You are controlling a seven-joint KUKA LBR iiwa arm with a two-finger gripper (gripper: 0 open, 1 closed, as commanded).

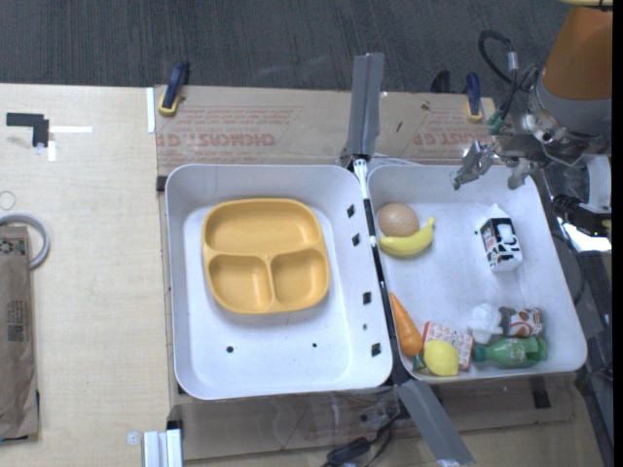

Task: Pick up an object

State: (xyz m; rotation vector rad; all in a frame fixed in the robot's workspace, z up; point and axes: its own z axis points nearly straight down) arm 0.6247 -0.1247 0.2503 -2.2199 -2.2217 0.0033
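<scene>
At the bottom of the right bin (458, 305), nearest me, sit a lemon (441, 358), a carrot (407, 326), a green bottle (511, 352) and a crumpled wrapper (484, 316), all crowded into the lower corner. Further up lies a small white carton (500, 242), and left of it a banana (407, 240) curls against a brown egg-shaped ball (396, 218). The left bin (195, 348) holds a yellow divided plate (266, 255). At the upper right of the frame the claw (494, 163) hovers over the right bin's far edge, pinching nothing; I cannot tell whether it is spread or pressed together.
</scene>
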